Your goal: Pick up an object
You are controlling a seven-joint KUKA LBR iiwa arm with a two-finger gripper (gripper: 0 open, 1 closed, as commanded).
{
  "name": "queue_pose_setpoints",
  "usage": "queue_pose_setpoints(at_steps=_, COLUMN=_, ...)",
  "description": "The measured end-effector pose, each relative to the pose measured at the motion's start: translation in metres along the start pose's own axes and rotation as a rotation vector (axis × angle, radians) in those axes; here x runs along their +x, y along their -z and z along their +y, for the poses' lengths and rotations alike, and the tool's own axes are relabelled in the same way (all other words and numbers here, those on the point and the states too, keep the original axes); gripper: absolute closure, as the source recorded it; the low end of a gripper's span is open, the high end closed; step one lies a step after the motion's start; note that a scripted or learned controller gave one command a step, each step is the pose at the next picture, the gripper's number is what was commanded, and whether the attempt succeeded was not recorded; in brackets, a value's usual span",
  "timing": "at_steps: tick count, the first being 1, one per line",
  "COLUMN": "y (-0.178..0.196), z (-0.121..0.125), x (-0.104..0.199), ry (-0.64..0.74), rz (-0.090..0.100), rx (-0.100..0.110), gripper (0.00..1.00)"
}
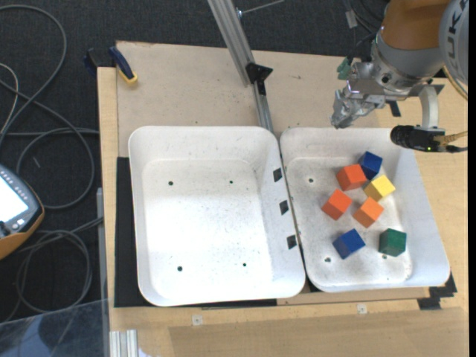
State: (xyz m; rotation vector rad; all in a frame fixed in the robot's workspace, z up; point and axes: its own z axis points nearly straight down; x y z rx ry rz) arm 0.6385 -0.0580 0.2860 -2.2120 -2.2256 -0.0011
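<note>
- The gripper (346, 115) hangs over the bench (186, 88) just beyond the right bin's (424, 222) far edge, touching nothing; its opening cannot be told.
- Seven blocks lie in the right bin's middle and right part: two blue (370, 162) (348, 242), three orange (351, 176) (336, 204) (367, 212), one yellow (381, 187), one green (393, 242), all tilted variously.
- The left bin (149, 199) sits beside it, rims touching.
- Cables (44, 125) trail on dark carpet (59, 21) to the left.

White letters show on the arm (455, 22); cut off, not readable.
</note>
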Motion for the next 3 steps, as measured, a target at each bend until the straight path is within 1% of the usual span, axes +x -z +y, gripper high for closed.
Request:
queue_pose_setpoints(at_steps=1, y=-0.012, z=-0.025, x=0.043, ry=-0.001, rz=0.000, rx=0.001, gripper=1.00)
queue_pose_setpoints(at_steps=2, y=-0.012, z=-0.040, x=0.088, ry=0.000, rz=0.000, rx=0.000, gripper=1.00)
queue_pose_setpoints(at_steps=3, y=-0.018, z=-0.063, x=0.144, ry=0.001, rz=0.000, rx=0.001, gripper=1.00)
